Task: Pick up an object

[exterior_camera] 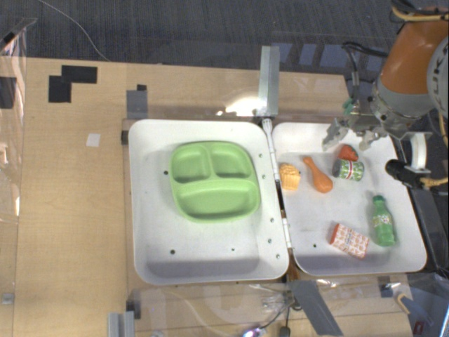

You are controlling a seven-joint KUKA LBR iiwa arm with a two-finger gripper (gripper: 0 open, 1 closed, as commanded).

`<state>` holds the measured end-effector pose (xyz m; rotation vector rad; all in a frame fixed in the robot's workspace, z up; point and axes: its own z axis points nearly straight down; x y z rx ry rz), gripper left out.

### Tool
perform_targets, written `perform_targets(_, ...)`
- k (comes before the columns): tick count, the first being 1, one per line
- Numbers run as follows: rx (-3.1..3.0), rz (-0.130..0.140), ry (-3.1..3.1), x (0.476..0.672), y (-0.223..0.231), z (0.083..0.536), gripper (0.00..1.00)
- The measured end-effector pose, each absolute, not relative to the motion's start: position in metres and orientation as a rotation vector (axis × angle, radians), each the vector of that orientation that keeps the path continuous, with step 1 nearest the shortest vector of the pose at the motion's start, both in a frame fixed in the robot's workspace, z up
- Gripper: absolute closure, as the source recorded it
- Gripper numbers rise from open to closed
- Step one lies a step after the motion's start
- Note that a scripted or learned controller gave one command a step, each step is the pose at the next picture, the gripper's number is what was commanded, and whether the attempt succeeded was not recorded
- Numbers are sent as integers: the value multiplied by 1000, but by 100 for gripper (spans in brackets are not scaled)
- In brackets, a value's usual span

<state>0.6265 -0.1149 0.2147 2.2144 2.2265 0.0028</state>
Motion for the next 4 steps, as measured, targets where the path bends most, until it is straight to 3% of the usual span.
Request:
perform_targets(1,2171,3,2268,629,-138,115,0)
perform_targets(2,2081,18,2335,598,-148,91,0)
perform_targets(3,2078,23,2336,601,-147,101,100)
perform_targets(4,2228,4,2213,637,-58,184,100)
